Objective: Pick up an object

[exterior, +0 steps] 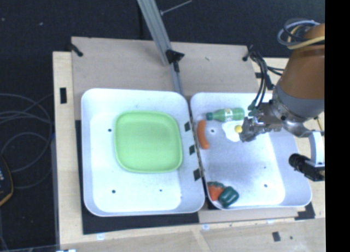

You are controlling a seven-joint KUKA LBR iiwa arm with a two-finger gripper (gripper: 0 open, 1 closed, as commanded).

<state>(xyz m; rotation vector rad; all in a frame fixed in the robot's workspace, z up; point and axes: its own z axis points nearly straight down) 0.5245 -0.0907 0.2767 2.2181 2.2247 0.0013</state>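
Gripper (247,134) hanging low over right bin (273,191), near its back wall; cannot tell finger state. Green bottle (225,115) lying just behind-left of gripper. White-yellow item (234,131) sitting beside gripper. Orange sausage-shaped object (203,134) lying against right bin's left wall. Orange piece (215,191) and dark green piece (228,195) touching at its front-left corner. Green plate (148,141) resting in left bin (98,191).

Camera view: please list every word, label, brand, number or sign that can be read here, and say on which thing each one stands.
No text can be read in this view.
Green bottle: it may carry a label, but it is too small and blurred to read.
Green plate: plain, no marks.
White bins: only small dark dots, no writing.
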